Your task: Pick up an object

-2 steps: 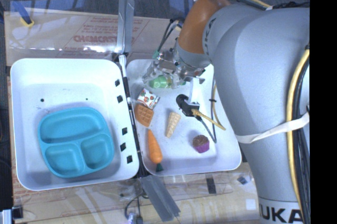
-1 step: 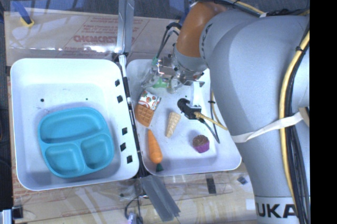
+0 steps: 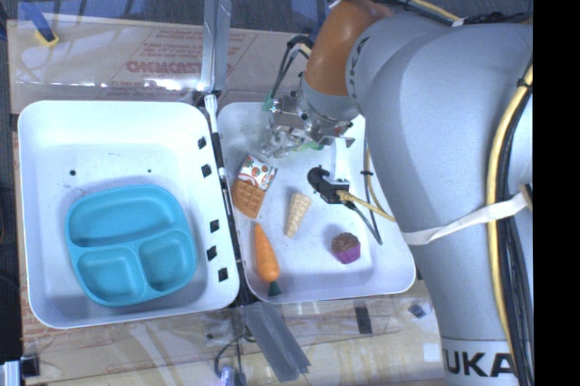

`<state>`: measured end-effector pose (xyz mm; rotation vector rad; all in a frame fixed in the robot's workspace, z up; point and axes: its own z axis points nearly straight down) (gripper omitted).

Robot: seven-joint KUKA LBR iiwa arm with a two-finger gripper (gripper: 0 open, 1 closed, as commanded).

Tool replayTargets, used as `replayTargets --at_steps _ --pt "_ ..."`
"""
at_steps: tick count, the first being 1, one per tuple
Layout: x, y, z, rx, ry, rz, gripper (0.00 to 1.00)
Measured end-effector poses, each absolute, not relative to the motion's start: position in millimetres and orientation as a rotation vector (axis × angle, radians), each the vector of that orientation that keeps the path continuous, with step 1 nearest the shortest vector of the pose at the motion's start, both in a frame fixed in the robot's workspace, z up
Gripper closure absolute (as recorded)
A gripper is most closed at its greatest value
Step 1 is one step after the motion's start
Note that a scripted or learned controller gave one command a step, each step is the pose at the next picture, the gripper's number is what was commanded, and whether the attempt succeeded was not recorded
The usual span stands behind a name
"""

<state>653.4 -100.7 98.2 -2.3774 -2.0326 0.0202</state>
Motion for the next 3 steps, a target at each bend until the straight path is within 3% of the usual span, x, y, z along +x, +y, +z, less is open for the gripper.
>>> replayTargets --at_steps 1,2,3 --pt "653.6 -100.3 98.3 -2.377 -2.033 0.019 0.00" --pt "653.2 -99.6 107.6 -2.370 -2.038 0.023 1.00" --pt "653.7 -99.2 108.0 -2.370 -2.039 0.022 0.00"
